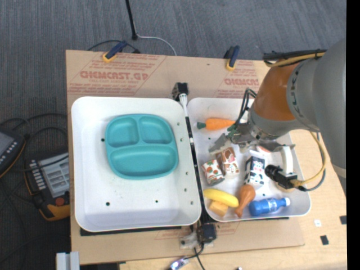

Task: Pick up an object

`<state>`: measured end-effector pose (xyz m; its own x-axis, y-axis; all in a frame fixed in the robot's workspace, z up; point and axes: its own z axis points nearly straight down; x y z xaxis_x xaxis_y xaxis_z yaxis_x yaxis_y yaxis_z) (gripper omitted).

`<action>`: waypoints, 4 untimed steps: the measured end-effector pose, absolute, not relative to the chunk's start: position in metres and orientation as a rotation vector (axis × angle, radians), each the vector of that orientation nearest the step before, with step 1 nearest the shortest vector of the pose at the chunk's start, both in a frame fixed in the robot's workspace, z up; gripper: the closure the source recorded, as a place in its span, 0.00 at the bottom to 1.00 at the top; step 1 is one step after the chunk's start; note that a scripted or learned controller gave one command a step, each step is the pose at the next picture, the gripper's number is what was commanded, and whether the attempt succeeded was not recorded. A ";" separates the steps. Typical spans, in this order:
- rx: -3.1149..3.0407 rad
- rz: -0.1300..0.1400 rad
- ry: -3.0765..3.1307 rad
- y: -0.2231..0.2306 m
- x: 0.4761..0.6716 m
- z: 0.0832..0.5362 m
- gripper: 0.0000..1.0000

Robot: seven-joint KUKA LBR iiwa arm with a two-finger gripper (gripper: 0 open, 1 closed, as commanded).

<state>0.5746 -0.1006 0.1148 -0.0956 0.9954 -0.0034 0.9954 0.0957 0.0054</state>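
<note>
The right shallow white bin (304, 206) is crowded: an orange plastic carrot (219, 124) by its far edge, two small strawberry-print cartons (220, 165) mid-bin, a yellow banana (220, 196) and blue bottle (269, 206) along the near edge. The gripper (232, 135) hangs just beside the carrot; its grip I cannot tell. The left white bin (90, 201) holds a teal divided tray (140, 146), with open floor around it.

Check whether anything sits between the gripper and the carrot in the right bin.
Nothing visible does. The gripper hangs just below the carrot near the right bin's far end, with bare bin floor between them. The strawberry cartons lie on the gripper's other side, nearer the camera.
</note>
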 end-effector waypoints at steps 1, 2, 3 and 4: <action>1.810 0.004 2.558 -0.103 0.560 0.089 0.00; 1.809 0.005 2.554 -0.103 0.561 0.099 1.00; 2.027 -0.002 2.400 -0.079 0.484 0.213 1.00; 1.606 0.000 2.699 -0.052 0.489 0.242 1.00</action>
